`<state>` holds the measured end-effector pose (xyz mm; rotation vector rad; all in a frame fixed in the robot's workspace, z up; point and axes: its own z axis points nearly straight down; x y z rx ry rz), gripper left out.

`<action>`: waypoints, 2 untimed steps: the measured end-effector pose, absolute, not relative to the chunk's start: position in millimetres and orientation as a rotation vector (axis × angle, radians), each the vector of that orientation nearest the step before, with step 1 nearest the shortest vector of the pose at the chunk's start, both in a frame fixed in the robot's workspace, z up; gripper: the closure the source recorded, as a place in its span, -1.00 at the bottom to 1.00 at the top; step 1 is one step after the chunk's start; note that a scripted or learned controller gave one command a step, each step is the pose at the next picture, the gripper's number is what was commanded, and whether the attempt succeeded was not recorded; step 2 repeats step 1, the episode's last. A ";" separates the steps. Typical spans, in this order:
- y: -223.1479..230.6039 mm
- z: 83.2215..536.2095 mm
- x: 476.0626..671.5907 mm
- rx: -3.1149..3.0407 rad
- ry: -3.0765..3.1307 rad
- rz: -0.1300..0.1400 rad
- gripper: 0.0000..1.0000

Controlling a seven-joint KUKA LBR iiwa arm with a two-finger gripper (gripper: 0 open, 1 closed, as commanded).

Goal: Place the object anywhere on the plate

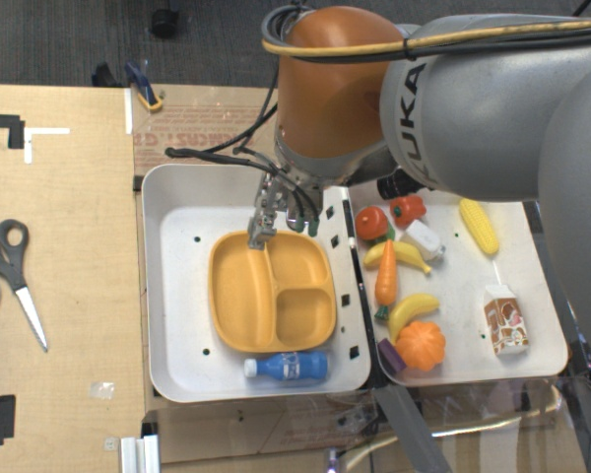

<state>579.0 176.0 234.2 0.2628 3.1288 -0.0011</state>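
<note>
Grey arm (492, 97) reads "KU", perhaps KUKA. We see the gripper (264, 227) over the plate (273, 294); its grip we cannot tell.

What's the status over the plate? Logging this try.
Gripper over yellow plate's top edge, left bin. Nothing visible between fingers. Blue bottle lies beside the plate's near edge. Toy food in right bin.

Robotics lab bench: KUKA arm (492, 97) over two white bins (167, 294), plastic toy foods (404, 264), plywood worktop (49, 264) with scissors (15, 274), tape marks, cardboard sheet (197, 126), dark carpet floor
</note>
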 end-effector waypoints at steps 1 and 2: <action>176.3 234.3 578.9 0.263 3.129 -0.001 -1.00; 176.3 234.3 578.9 0.263 3.129 -0.001 -1.00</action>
